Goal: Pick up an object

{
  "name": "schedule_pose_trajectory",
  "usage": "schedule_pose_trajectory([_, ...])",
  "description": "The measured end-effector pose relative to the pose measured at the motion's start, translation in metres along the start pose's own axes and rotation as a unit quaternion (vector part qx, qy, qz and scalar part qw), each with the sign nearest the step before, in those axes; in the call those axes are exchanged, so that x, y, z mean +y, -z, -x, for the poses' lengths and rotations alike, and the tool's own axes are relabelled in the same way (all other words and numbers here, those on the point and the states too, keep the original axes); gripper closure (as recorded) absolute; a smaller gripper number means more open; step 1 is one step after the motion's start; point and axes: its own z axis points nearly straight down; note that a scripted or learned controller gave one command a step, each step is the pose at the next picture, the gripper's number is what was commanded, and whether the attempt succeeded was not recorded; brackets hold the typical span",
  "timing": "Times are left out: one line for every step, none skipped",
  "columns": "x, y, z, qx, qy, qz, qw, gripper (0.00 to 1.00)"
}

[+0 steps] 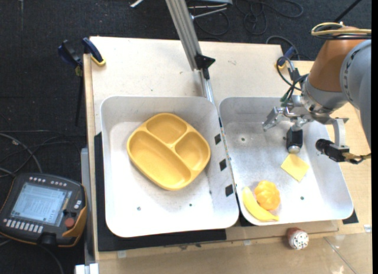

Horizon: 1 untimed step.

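My gripper (294, 141) hangs low over the middle of the right bin (251, 149), under the grey arm with its orange band (333, 66). A flat yellow square piece (295, 167) lies on the bin floor just in front of the gripper, apart from it. A rounded yellow-orange object (267, 193) and a yellow banana (256, 209) lie together at the bin's front left corner. Nothing shows in the gripper's grasp.
The left bin (121, 211) holds a yellow divided plate (169, 150). A metal pole (186, 25) slants in from the top to the gap between the bins. A small speckled ball (298, 239) rests on the bench in front of the right bin.
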Motion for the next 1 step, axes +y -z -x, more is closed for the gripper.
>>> schedule_pose_trajectory([0.0012, 0.0096, -0.0002, 0.000, 0.001, 0.001, 1.0000, 1.00])
